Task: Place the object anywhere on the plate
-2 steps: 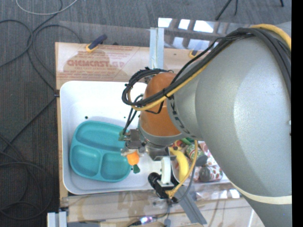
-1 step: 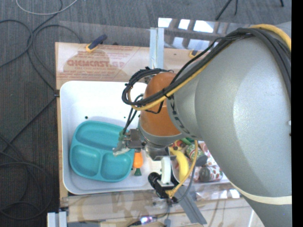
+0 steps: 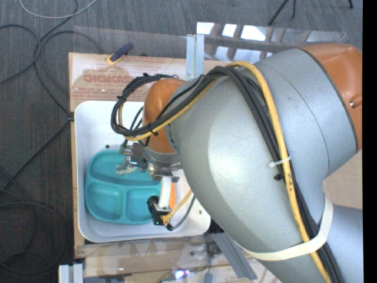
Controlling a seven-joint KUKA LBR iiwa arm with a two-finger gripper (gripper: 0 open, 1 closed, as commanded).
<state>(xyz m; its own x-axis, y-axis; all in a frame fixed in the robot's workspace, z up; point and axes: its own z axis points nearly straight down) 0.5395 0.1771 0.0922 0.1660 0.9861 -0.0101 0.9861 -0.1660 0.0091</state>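
Observation:
A teal plate (image 3: 109, 196) with divided compartments lies in the left white bin (image 3: 88, 125), toward its front left. My gripper (image 3: 127, 163) reaches down over the plate's far right rim, just above the upper compartment. Something small and greyish sits at its tip, but I cannot tell whether it is a held object or part of the gripper. The grey arm with its orange band hides the bin's right side and everything to the right of it.
Black cables loop from the wrist over the bin's far half. A white and orange part (image 3: 167, 193) and a black connector (image 3: 155, 210) hang by the plate's right edge. A cardboard sheet (image 3: 100, 75) lies behind the bin.

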